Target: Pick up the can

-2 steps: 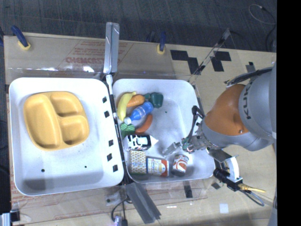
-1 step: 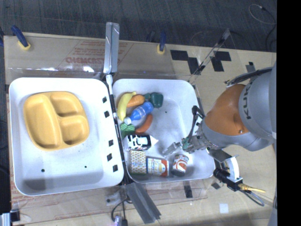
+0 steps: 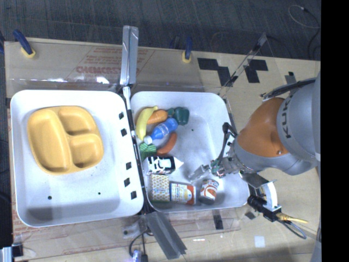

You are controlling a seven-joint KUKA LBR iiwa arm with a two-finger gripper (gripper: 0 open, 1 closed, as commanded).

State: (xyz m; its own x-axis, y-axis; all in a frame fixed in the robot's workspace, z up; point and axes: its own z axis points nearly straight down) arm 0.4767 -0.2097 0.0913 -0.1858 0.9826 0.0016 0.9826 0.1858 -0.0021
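You have the arm (image 3: 278,132) reaching in from the right, its orange band sitting over the right bin's (image 3: 210,105) right wall, and the claw (image 3: 203,172) hangs low inside that bin, toward its lower right part. Its silvery fingers (image 3: 196,173) look slightly apart with nothing between them, though they are small and the view is not sharp there. The can (image 3: 208,190), red and white, lies on its side just below and a touch right of the claw, close to the bin's near wall; you cannot tell from here whether the claw touches it. Just left of the can lies a small carton with orange print (image 3: 181,192), and beside that a checkered box (image 3: 159,188) in the bin's lower left corner. Above them sits a black and white pack (image 3: 162,164). Further up, along the bin's left side, you see a cluster: a yellow banana (image 3: 143,121), an orange toy piece (image 3: 158,116), a blue bottle (image 3: 162,130), a reddish sausage-like piece (image 3: 169,143) and a dark green object (image 3: 179,114), all packed closely together. The left bin (image 3: 71,201) holds a yellow divided tray (image 3: 64,139) in its upper half. Both bins stand side by side on the desk (image 3: 163,59).
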